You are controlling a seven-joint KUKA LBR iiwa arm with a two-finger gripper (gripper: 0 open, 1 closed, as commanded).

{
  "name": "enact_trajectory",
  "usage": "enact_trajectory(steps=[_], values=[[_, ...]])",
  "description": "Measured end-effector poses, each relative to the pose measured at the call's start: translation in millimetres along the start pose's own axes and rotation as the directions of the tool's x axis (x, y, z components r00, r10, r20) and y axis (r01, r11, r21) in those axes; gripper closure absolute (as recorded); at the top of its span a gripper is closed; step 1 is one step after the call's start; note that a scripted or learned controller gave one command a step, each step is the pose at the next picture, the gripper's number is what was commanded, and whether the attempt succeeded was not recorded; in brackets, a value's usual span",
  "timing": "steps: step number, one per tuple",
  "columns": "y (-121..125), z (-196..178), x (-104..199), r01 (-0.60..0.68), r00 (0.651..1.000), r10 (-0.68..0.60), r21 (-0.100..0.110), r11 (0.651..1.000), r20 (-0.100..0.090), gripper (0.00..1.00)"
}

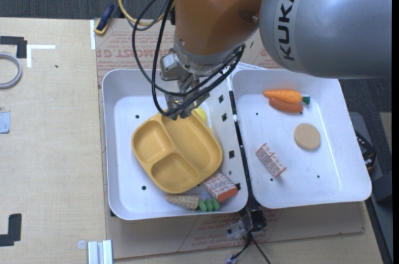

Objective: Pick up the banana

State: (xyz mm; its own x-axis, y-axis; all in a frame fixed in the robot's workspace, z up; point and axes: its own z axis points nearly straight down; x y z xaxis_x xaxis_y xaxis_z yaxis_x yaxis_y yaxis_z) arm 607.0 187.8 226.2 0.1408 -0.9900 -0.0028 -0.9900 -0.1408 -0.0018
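Step in hand, by my judgement: the descent onto the target, with no grasp yet confirmed. The two-finger pincer (pixel 182 103) hangs low in the left white bin (pixel 118 150), at the upper edge of the yellow moulded plastic divided plate (pixel 176 153). A small sliver of pale yellow, which I take to be the banana (pixel 199 114), shows just to the pincer's right, largely covered by the wrist and cabling. Whether the fingers stand apart or together cannot be told; the dark cables cross them. Nothing is seen between them.

The next move calls for a firm closure on the banana itself, not on the plate rim touching or just beside it, then a straight lift.

Below the pincer, past the plate, lie a small red-and-white packet (pixel 219 185) and a green-tipped item (pixel 209 204). Well to its right, in the other bin, sits an orange toy carrot (pixel 283 100).
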Motion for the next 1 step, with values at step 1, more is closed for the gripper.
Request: enact_trajectory(steps=[1], values=[[-43.2,20.1,43.9,-0.036,0.999,0.036,0.003,0.999,0.001,1.00]])
